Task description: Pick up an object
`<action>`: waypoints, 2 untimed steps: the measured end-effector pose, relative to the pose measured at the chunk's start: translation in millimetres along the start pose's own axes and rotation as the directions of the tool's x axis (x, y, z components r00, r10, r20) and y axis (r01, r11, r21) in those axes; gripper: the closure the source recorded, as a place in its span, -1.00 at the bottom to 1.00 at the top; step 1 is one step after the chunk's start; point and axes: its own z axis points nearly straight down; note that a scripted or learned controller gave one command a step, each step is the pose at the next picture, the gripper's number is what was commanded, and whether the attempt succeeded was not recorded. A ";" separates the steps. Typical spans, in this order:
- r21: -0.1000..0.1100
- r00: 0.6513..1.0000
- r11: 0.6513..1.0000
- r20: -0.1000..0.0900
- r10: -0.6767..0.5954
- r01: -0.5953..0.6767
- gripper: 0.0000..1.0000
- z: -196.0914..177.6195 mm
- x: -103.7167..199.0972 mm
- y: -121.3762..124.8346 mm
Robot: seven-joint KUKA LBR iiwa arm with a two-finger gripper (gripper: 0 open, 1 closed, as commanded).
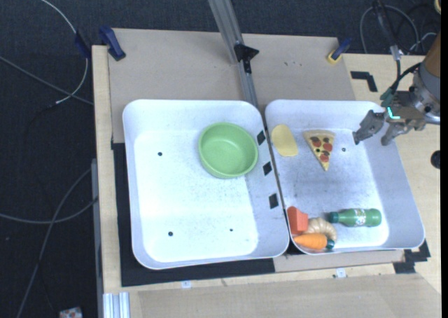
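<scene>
My gripper hangs open over the upper right corner of the right bin, nothing between its two dark fingers. To its left lie a pizza slice and a yellow oval piece. Along the bin's front edge sit a green bottle on its side, a red block, an orange carrot and a tan piece. A green bowl rests in the left bin.
A metal pole slants down from the top to the gap between the bins. Blue clamps and a yellow clamp hold the board's back edge. Cables trail on the dark floor at left and upper right.
</scene>
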 end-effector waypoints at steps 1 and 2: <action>-0.006 1.000 1.000 0.001 0.000 0.000 -1.00 -3.1 -0.1 1.1; 0.003 1.000 1.000 0.000 0.002 -0.002 -1.00 54.8 -9.6 -0.6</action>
